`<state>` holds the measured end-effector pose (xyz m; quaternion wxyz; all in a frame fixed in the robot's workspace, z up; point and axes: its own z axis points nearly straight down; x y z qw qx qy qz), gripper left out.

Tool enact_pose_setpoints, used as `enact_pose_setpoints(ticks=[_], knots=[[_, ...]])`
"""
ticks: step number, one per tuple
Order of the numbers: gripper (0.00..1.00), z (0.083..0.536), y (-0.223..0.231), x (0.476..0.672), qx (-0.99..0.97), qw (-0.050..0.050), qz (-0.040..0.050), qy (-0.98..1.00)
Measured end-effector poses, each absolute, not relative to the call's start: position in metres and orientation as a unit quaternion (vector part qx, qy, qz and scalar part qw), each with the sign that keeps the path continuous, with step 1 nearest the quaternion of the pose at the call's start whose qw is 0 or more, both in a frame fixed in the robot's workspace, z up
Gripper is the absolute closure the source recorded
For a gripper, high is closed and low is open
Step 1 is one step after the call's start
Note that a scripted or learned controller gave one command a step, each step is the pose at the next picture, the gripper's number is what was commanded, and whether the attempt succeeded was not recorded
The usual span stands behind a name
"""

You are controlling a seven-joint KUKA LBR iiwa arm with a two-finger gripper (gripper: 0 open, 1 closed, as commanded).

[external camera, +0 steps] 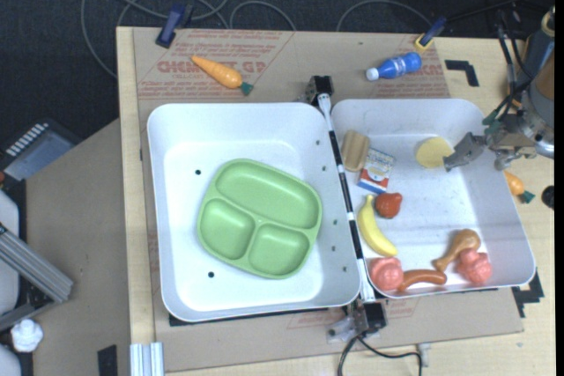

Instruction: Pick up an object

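- Camera view: two white bins sit side by side on a cardboard-covered bench; the left bin [176, 145] holds a green divided plate [258, 217] with three compartments, lying near its centre.
- The right bin [493, 216] carries the toy food. A yellow round piece [432, 151] lies at about 1 o'clock in it, a tan block [355, 151] at 11 o'clock, and just beside that a small red, white and blue carton [376, 171] whose print is too small to read.
- A red tomato-like piece [389, 205] sits left of centre, with a banana [375, 233] below it along the divider.
- At 6 to 7 o'clock lie a pink piece [385, 274] and a sausage [421, 279]; a drumstick [456, 248] and a pink lump [477, 267] rest toward 5 o'clock.
- The gripper [462, 154] reaches in from 3 o'clock, its grey tip just beside the yellow piece; whether the claw is parted or closed cannot be told.
- Outside the bins, a carrot [218, 71] lies on red cardboard lettering, only partly readable ("GR"), and a blue-and-white bottle [395, 67] lies at the bench's 1 o'clock.
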<state>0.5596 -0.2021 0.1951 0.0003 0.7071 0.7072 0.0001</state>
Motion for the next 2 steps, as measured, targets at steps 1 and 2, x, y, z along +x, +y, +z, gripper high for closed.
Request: enact_pose_setpoints(ticks=[1,2], knots=[[0.0,0.101,-0.112,0.567,0.707,-0.001,-0.0002,0.708],[0.0,0.084,-0.098,0.541,0.707,-0.001,-0.0007,0.707]])
